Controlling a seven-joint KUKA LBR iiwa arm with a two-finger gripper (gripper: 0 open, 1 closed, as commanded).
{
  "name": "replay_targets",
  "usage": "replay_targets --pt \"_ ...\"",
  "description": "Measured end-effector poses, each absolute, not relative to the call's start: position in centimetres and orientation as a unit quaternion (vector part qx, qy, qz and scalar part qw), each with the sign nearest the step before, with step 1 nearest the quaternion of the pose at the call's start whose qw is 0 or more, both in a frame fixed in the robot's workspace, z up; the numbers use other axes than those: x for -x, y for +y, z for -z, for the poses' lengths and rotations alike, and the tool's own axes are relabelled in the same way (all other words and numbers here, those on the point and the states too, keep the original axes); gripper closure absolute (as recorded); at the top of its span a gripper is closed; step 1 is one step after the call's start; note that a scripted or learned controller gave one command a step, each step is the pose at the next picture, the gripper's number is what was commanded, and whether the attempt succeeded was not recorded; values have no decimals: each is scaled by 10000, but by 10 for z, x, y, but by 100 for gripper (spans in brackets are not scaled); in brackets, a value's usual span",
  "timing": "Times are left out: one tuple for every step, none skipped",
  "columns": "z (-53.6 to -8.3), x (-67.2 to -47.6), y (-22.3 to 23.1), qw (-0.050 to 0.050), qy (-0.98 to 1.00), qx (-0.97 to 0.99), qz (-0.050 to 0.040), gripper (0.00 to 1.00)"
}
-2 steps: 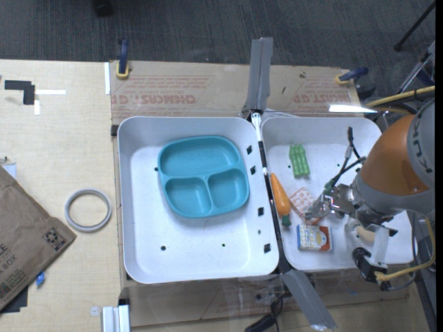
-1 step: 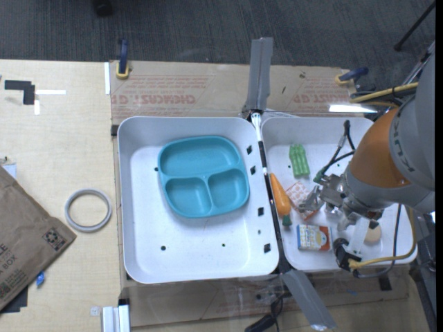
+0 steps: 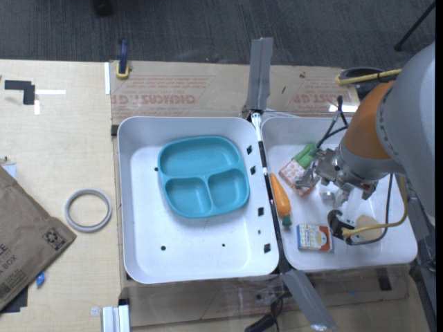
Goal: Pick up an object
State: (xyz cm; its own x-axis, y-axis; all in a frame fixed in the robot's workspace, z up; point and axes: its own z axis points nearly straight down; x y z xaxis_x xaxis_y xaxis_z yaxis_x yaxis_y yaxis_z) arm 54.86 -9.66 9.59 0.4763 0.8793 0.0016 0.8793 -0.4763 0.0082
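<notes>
The arm [image 3: 408, 116] runs off the right edge and hides the right bin's [image 3: 360, 254] far right corner; the brown box [image 3: 24, 237] is cut off at the surface's left edge

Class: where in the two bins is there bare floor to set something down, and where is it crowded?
Free: left bin floor below the blue tray. Crowded: right bin, with carrot, small box, packet and the hand.

Dark grey carpet floor [image 3: 208, 12] runs along the top; a pale wooden worktop [image 3: 55, 144] spreads below, with cardboard sheeting [image 3: 180, 88] laid across it.
</notes>
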Motion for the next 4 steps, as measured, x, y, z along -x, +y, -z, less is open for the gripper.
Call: replay_targets --pt "-191 -546 -86 -3 5867 -8098 17 0" --pt "-126 -625 -112 3 6759 -7370 15 0" --pt "-151 -647 -120 10 6614 -7500 5 0" --pt "-93 -659 -129 4 6755 -7374 11 0"
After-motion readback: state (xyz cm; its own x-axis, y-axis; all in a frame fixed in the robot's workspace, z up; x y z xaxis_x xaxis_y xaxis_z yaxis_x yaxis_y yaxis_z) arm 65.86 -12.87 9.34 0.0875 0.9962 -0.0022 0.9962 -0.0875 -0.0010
